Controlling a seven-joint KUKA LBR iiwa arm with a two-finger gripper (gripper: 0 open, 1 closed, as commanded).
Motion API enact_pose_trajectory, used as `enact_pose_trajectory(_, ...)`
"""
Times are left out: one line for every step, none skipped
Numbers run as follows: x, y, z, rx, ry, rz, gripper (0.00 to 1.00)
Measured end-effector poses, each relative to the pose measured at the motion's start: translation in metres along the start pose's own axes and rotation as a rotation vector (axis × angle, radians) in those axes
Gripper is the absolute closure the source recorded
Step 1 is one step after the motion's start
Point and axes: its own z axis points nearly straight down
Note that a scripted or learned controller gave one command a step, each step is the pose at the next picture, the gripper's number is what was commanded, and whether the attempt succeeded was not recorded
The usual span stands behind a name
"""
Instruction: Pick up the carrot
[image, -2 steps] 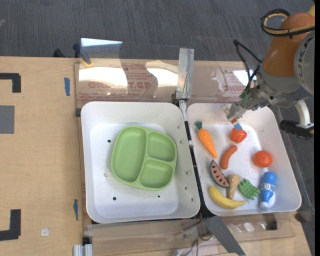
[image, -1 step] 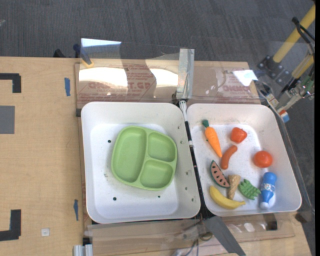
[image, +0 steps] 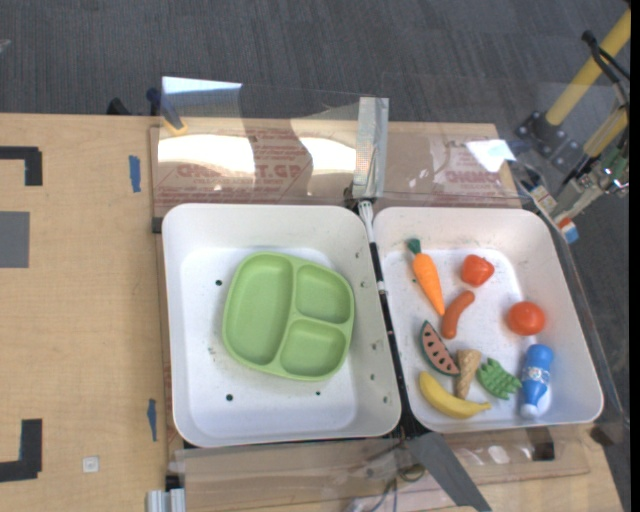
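The carrot (image: 427, 279) lies in the right bin (image: 565, 258), toward its eleven o'clock corner, green top pointing to twelve and tip slanting to five, just beside a sausage (image: 457, 313) at its four o'clock and well apart from the red pepper (image: 477, 269) at three. Lower down sit a watermelon slice (image: 437, 347), banana (image: 450, 396), tomato (image: 525, 317) and blue bottle (image: 536, 378), while the left bin (image: 190, 250) holds a green divided plate (image: 289, 316). The gripper (image: 568, 195) hangs past the right bin's one o'clock corner, and whether it is spread or pressed together I cannot tell.
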Motion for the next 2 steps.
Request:
enact_pose_trajectory(0.000,0.002,-0.011,-0.004,-0.006,-0.003,1.00)
enact_pose_trajectory(-0.001,0.003,-0.022,-0.008,-0.013,-0.005,1.00)
